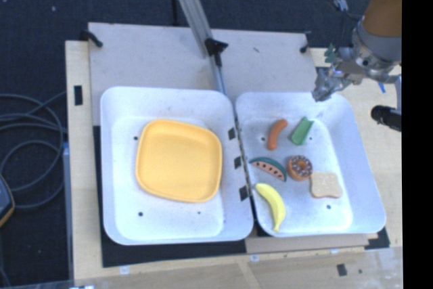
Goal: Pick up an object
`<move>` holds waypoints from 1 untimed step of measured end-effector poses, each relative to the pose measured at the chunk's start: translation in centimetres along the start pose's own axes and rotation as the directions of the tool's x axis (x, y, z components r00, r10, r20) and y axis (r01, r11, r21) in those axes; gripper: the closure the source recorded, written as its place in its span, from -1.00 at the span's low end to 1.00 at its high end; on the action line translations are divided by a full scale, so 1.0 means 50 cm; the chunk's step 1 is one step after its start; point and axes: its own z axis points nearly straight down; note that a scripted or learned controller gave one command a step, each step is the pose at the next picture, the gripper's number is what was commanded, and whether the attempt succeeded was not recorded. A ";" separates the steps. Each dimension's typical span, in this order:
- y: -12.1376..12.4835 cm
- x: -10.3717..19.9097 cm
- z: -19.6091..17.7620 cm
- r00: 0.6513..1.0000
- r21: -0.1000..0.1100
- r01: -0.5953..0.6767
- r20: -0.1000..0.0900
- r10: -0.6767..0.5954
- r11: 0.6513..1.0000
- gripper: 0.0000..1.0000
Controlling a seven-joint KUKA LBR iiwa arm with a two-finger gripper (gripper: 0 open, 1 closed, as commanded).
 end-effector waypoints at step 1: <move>0.010 0.123 0.017 1.000 0.004 0.004 -0.001 -0.004 1.000 1.00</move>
